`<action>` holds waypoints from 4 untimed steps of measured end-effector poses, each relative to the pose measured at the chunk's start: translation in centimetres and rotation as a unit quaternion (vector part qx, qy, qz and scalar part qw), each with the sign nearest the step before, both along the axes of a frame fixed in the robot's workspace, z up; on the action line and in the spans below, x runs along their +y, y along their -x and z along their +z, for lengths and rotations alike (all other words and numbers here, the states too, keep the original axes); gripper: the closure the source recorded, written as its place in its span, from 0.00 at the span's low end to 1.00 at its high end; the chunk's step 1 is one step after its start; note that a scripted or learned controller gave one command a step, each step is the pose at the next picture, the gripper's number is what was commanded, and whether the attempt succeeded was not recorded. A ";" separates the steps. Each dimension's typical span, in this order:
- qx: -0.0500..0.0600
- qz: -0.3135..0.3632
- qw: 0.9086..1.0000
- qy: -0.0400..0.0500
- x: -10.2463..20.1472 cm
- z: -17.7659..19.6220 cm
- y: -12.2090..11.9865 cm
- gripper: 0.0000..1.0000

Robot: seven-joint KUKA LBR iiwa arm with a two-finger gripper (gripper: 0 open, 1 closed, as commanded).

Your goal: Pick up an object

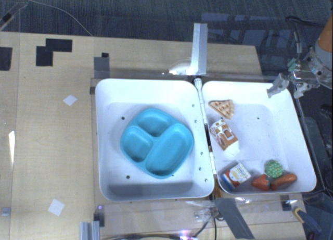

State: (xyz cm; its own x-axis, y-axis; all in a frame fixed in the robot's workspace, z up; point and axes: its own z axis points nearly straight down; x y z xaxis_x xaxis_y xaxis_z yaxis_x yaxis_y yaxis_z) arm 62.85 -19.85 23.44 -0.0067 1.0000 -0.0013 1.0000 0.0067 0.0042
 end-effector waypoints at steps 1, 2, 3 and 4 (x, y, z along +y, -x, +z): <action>0.001 -0.015 1.000 0.000 3.1 -6.8 14.1 0.00; 0.000 0.053 0.999 0.000 -0.6 -8.2 14.0 0.00; 0.000 0.105 0.995 0.000 -0.7 -12.3 14.0 0.00; -0.005 0.068 0.998 0.001 7.2 -14.5 13.2 0.00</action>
